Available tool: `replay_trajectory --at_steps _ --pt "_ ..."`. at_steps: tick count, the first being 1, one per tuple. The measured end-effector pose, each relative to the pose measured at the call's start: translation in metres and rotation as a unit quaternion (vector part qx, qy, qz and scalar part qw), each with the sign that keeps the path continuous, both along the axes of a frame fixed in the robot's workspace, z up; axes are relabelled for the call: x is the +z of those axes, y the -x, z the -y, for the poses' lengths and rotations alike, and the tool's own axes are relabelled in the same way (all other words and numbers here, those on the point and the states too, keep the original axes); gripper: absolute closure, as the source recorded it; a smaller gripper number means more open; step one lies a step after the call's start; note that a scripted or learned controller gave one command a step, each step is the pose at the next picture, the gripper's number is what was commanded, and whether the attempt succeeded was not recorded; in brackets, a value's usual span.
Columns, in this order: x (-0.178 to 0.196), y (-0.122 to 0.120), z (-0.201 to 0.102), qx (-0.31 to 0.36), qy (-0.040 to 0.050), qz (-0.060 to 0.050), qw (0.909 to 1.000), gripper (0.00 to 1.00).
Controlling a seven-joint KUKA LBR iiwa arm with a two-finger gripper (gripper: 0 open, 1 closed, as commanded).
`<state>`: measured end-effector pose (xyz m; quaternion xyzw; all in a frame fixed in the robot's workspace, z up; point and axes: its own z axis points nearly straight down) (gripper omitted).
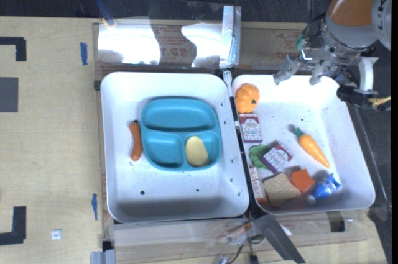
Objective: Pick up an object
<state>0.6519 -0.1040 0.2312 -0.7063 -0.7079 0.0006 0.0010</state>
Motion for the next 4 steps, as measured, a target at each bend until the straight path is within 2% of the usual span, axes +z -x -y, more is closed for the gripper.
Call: replay_trajectory --at_steps 1,2,3,4 --pt "-0.111 0.062 0.024 0.014 -0.0002 -0.003 0.9999 0.0" --pt "0.056 0.001 0.037 -0.073 0.0013 0.006 0.9973 0.0" --pt "-0.099 0.076 0.056 0.017 -0.0005 -0.003 0.9999 0.0" --pt "-0.144 0.089 0.076 0.022 0.0004 0.004 0.9998 0.0"
